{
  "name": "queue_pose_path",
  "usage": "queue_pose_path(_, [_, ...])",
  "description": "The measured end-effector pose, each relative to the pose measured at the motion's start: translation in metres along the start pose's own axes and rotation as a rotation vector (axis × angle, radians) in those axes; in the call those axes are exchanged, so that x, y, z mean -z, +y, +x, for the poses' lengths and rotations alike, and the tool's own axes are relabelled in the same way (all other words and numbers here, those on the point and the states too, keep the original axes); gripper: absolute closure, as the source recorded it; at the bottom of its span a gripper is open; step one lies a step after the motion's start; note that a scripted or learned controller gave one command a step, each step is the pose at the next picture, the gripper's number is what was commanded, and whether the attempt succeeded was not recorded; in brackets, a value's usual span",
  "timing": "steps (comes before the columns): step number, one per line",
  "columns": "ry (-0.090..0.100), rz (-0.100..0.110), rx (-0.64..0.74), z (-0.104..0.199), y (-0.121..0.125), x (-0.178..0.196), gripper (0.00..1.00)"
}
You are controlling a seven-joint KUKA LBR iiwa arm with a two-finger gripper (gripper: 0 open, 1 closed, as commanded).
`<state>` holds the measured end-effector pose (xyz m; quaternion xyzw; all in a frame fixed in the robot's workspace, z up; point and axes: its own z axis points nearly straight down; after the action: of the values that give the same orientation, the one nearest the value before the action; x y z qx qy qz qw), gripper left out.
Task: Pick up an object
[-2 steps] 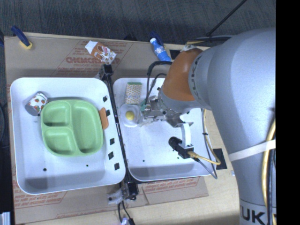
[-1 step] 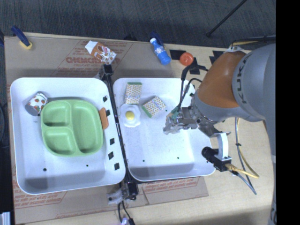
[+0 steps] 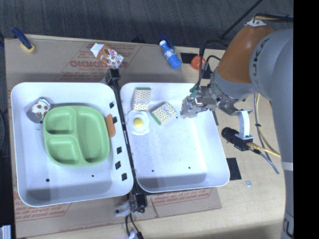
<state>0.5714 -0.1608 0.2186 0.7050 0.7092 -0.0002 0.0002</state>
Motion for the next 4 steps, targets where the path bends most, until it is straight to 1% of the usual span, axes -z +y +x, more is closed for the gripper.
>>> queue_pose_path(1, [0.001, 0.003, 0.002, 0.078, -0.047, 0.014, 1.0])
queue_pose_path(2, [0.0, 0.003, 0.0, 0.056, -0.095, 0.004, 1.0])
queue_pose_path(3, [0.0, 0.004, 0.003, 0.047, -0.043, -0.018, 1.0])
queue_pose_path(4, [0.001, 0.003, -0.001, 0.03, -0.095, 0.005, 1.0])
